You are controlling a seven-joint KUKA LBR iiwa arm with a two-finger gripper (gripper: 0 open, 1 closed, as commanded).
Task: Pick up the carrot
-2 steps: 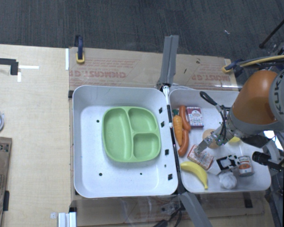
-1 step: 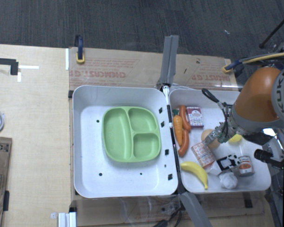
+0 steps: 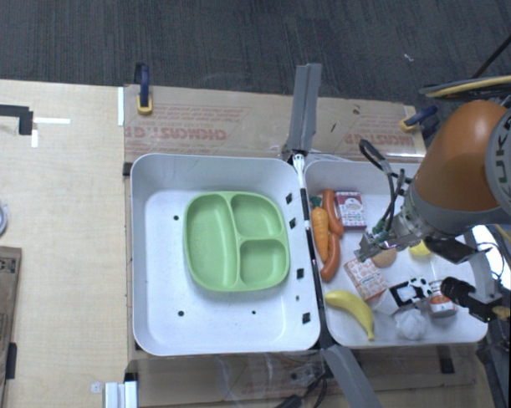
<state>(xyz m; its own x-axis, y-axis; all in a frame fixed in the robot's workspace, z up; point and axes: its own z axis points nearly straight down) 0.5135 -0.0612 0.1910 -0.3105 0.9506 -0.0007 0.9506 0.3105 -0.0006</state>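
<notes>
The orange carrot (image 3: pixel 320 230) lies lengthwise against the left wall of the right bin (image 3: pixel 468 336), with a red sausage-like piece (image 3: pixel 330 258) right beside it. My gripper (image 3: pixel 374 247) hangs low over the middle of that bin, about a hand's width to the right of the carrot and apart from it. It sits just above a small red-and-white carton (image 3: pixel 366 280) and next to a tan, rounded item (image 3: pixel 386 257). The arm's orange band (image 3: pixel 462 160) hides the bin's back right part.
The right bin also holds a second red-and-white box (image 3: pixel 349 209), a banana (image 3: pixel 353 310), a small yellow piece (image 3: pixel 419 250) and a black-and-white item (image 3: pixel 413 291). A green divided plate (image 3: pixel 236 240) lies in the left bin (image 3: pixel 151 321).
</notes>
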